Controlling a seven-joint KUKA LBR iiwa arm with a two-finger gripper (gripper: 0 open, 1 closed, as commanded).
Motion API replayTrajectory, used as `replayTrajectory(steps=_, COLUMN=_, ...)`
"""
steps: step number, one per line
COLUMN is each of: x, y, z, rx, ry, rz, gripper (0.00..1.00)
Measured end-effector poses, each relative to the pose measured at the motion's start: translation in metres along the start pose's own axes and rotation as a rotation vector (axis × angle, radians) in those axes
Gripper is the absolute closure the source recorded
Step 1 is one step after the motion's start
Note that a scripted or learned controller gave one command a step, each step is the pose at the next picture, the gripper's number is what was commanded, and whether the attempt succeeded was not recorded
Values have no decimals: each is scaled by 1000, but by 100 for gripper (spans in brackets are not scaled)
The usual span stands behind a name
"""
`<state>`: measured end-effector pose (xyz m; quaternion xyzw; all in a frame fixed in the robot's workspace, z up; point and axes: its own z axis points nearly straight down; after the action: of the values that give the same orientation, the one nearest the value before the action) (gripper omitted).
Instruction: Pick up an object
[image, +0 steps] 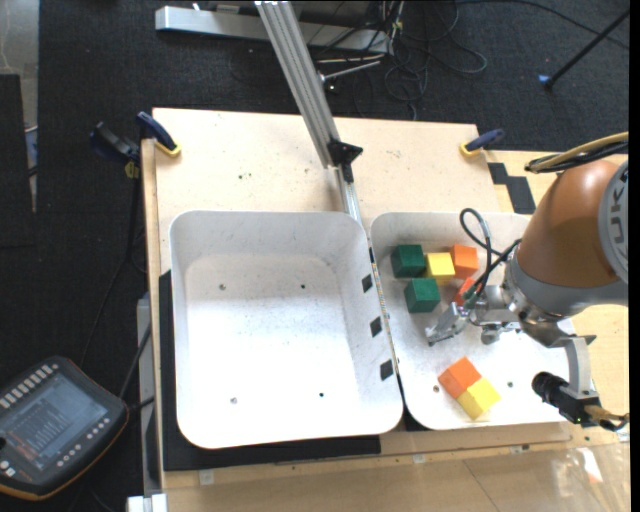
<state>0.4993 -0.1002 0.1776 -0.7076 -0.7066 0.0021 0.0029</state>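
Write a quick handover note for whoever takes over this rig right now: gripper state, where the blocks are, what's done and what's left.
Gripper: low in the right bin, just below the lower green block; nothing visibly held, finger state unclear.
Blocks, all in the right bin: upper green block, yellow block and orange block in a row near the far side; another orange block touching a second yellow block near the front.
Done: arm is in over the bin.
Left: grasp one block and lift it.

Bright, even light (soft shadows), sharp focus.
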Motion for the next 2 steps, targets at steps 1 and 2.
replayTrajectory(steps=1, x=-6, y=-3, z=45, rx=-1, ry=0, rz=1, gripper=0)
replayTrajectory(steps=2, x=-5, y=-3, z=84, rx=-5, ry=-1, rz=0, gripper=0)
